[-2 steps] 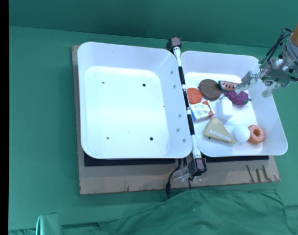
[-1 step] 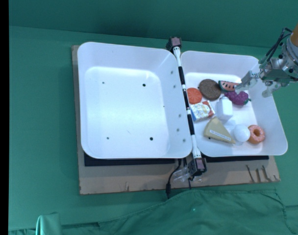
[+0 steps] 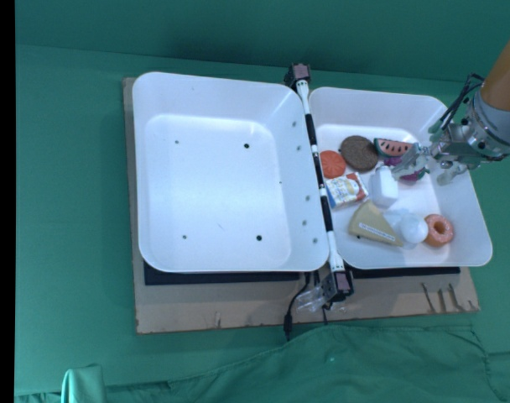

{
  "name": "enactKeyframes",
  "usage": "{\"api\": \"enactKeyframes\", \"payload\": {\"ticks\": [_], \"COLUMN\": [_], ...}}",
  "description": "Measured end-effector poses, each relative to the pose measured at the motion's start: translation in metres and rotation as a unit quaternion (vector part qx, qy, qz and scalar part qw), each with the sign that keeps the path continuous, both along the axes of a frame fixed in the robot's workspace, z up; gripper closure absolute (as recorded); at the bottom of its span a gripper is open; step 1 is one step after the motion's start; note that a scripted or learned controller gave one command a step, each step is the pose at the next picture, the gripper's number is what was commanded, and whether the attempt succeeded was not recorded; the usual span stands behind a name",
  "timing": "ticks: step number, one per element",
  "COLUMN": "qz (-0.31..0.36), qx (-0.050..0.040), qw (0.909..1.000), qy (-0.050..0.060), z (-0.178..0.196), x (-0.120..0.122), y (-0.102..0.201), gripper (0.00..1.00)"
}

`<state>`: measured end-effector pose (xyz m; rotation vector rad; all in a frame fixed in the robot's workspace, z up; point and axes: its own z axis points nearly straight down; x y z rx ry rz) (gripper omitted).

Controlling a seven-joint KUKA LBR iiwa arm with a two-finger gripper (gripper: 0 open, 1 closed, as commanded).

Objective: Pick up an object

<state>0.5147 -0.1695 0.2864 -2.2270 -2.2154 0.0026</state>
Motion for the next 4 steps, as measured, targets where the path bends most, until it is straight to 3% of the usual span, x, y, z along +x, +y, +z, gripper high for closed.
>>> {"api": "enactKeyframes", "payload": {"ticks": [1,2,3,4], "qz": [0.0,0.001,-0.001,0.001], "qx": [0.0002,-0.0014,-0.0028,-0.0021], "qw": [1.0,1.0,1.0,1.0], "qy": [0.001,-0.004,-0.006,-0.005], "z": [-0.058,-0.077,-0.066,-0.02], "x": [0.002,0.003,0.004,0.011], "y": [-0.009,-0.01,-0.012,-0.016], "gripper": [0.0,0.0,1.0,1.0]}}
